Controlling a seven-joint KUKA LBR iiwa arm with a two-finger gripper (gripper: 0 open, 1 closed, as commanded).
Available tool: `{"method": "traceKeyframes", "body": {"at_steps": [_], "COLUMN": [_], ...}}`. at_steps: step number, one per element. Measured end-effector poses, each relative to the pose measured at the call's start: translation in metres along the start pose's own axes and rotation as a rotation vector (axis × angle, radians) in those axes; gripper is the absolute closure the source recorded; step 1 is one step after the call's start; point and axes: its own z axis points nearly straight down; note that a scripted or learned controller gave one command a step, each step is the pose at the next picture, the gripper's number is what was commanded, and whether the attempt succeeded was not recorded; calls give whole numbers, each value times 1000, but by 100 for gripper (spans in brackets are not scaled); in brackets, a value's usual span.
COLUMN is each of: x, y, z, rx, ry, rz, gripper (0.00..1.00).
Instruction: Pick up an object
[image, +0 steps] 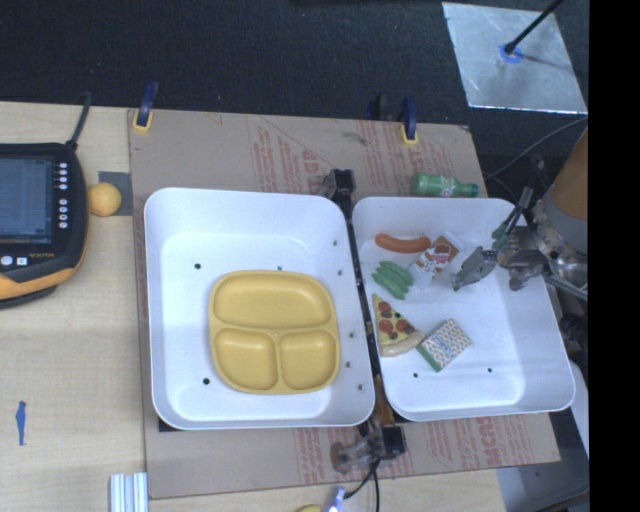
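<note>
Hovering my gripper (487, 263), fingers spread and empty, I risk snagging the crowded snack packet (437, 256) beside the hot dog (402, 242).

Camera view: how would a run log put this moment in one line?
gripper: over right bin, holding nothing | hot dog, pizza slice: lying in bin | yellow tray: left bin

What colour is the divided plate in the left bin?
Yellow; the divided plate shows in the camera view.
</note>
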Motion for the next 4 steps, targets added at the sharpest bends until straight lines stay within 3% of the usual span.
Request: {"method": "traceKeyframes", "body": {"at_steps": [1,2,3,4], "x": [8,23,-9,-4], "y": [50,97,117,84], "z": [110,118,121,121], "rx": [2,3,3,0], "ry": [-1,0,1,-1], "rz": [-1,3,2,1], "gripper": [0,0,0,0]}}
